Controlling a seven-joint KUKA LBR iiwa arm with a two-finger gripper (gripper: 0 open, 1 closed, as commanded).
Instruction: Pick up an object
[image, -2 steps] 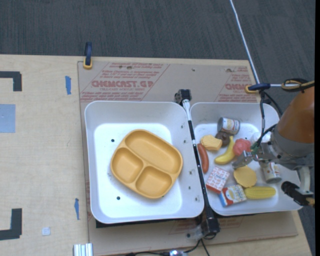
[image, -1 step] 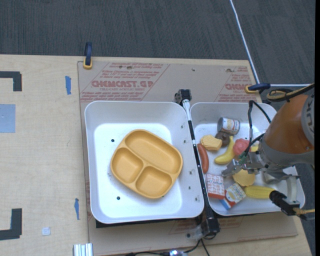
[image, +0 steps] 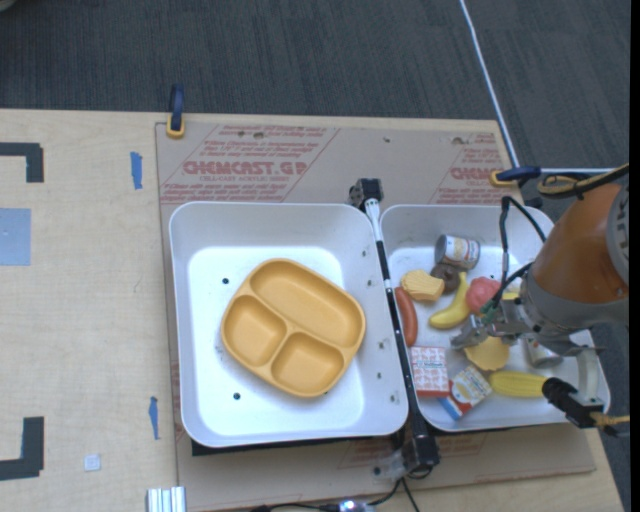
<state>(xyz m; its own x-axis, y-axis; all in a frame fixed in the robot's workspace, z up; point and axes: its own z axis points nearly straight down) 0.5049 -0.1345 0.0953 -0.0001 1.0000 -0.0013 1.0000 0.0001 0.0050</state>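
Note:
The right bin (image: 400, 225) holds several toy foods. A small can (image: 459, 249) lies at the back beside a brown piece (image: 446, 270). Nearer the middle are a yellow wedge (image: 422, 287), a banana (image: 451, 311) and a red fruit (image: 483, 291). A red sausage (image: 406, 316) lies along the left wall. Toward the front sit a red-and-white box (image: 429, 368), a small carton (image: 467, 388), a corn cob (image: 519, 384) and a flat yellow piece (image: 488, 354). My gripper (image: 477, 329) hangs low over the bin, between the banana and the flat yellow piece, just below the red fruit.
The left bin (image: 190, 300) carries a yellow divided plate (image: 292, 327). A black divider rail (image: 385, 275) runs between the bins. The arm's orange band (image: 590, 250) and grey wrist cover the right bin's right side. Cables cross at the back right.

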